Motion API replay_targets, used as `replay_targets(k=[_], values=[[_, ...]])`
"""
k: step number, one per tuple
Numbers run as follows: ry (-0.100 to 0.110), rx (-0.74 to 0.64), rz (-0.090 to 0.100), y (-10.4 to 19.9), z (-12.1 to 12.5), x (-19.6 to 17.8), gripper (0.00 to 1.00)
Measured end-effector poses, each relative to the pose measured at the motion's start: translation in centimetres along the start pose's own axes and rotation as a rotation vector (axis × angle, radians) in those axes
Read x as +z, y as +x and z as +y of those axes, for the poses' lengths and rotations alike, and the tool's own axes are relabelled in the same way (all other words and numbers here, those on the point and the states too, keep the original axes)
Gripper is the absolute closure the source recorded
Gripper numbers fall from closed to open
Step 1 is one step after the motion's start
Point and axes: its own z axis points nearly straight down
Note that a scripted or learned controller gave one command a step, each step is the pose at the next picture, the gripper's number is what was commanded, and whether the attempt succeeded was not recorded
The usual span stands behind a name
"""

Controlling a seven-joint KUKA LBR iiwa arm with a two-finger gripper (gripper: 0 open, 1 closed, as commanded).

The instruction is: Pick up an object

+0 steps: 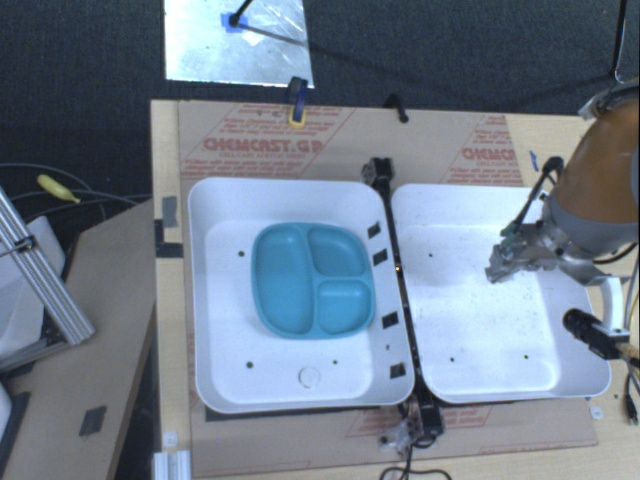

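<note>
Plate [312, 278], blue and split into three compartments, is seen lying flat in the middle of the left bin [215, 218], well apart from the gripper [503, 264]. Gripper is positioned over the right bin [470, 368], near its right side, reached in by the arm [600, 188]. Nothing is seen between its tips; whether they are apart or together cannot be told.

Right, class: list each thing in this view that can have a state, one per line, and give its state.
blue divided plate: lying flat, right way up, in the left bin, all three compartments bare.
left bin: holding the plate.
right bin: the gripper over its right part.
gripper: over the right bin, nothing seen between its fingers; open or shut is unclear.
</note>
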Motion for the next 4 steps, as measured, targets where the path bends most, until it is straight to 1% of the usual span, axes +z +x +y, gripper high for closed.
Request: replay_targets(k=[1, 2, 3, 4], values=[[-0.005, 0.000, 0.000, 5.2, -4.5, -11.7, 1.00], [0.008, -0.005, 0.003, 14.3, -4.7, -9.8, 1.00], [0.000, -0.005, 0.005, 23.8, -4.6, -17.1, 1.00], [0.001, -0.002, 0.004, 29.0, -4.5, -23.1, 1.00]])
